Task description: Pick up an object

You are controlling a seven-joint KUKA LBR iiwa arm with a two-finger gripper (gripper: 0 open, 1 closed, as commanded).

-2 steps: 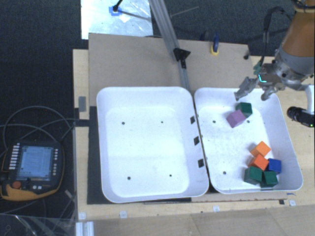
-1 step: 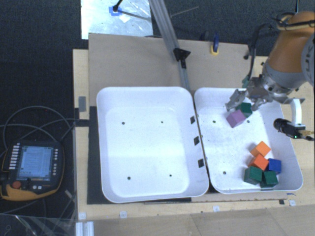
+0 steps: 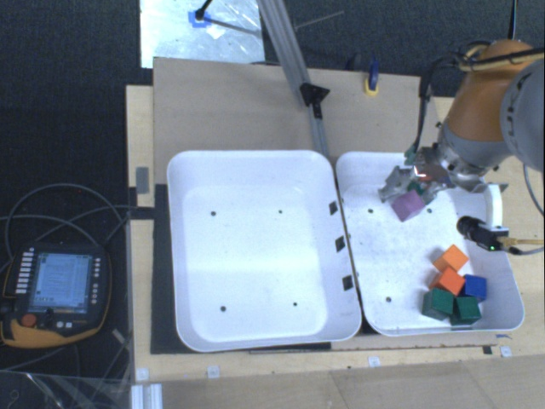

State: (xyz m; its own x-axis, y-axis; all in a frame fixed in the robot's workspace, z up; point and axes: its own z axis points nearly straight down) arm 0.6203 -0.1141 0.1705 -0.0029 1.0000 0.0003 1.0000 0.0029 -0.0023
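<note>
Right bin (image 3: 375, 313): arm (image 3: 490, 118) angled over purple block (image 3: 410, 204).

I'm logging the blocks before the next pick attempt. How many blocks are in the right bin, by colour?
Orange blocks: 2
Green blocks: 2
Blue block: 1
Purple block: 1, right at the tool
Total: 6
</note>
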